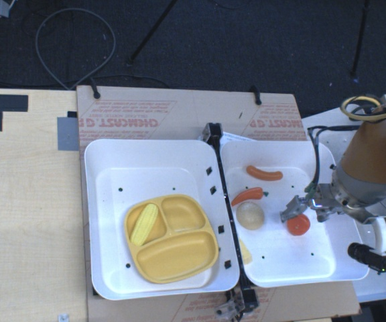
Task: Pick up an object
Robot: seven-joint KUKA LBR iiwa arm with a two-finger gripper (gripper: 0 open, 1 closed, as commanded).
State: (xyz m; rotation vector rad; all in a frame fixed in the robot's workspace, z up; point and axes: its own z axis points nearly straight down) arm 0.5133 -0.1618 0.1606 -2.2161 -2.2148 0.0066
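In the right bin [327, 268] lie an orange sausage [265, 174], a red chili pepper [248, 195], a pale round ball-like item [250, 215] and a red tomato [298, 225]. A yellow piece [244, 252] sits against that bin's left wall. My gripper [300, 210] reaches in from the right and hangs low over the bin, right above the tomato's upper edge. The tomato seems to rest on the bin floor, partly covered by the gripper.
The left bin [106, 180] holds a yellow divided plate [179, 253] with a corn cob [143, 223] in its left compartment. A black divider [221, 200] separates the bins. A black clamp [367, 255] juts in at the right bin's lower right.
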